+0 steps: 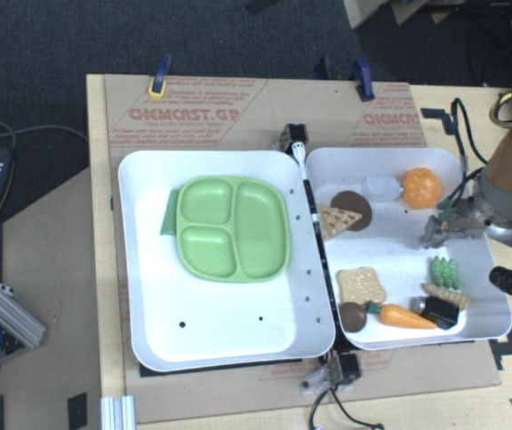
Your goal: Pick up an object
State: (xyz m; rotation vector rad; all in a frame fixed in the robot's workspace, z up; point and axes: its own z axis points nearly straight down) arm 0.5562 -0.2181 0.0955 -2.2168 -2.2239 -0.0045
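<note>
Camera view puts the arm (511, 182) at the right edge, reaching over the right bin (480, 325), orange band up top and grey wrist below it. The gripper (439, 231) hangs low over the bin's right side, angled down and to the left, tip above bare white floor. Nothing sits between its fingers as far as the view shows, and whether they are spread or closed I cannot tell — too small and dark to read.

Now the objects in that bin. An orange (421, 187), round and bright, lies near the back wall, just up and left of the gripper and apart from it. A clear cup (379, 186) is beside it. A brown disc (352, 208) and a pizza slice (338, 220) overlap by the left wall. Toward the front: a tan cracker (361, 285), a brown lump (353, 315) touching a carrot (406, 316), and a black block (440, 312) at the carrot's tip. A green piece (444, 271) stands just below the gripper.

Left bin (148, 267) holds a green tray (234, 227) with three compartments, lying flat toward the back.
</note>
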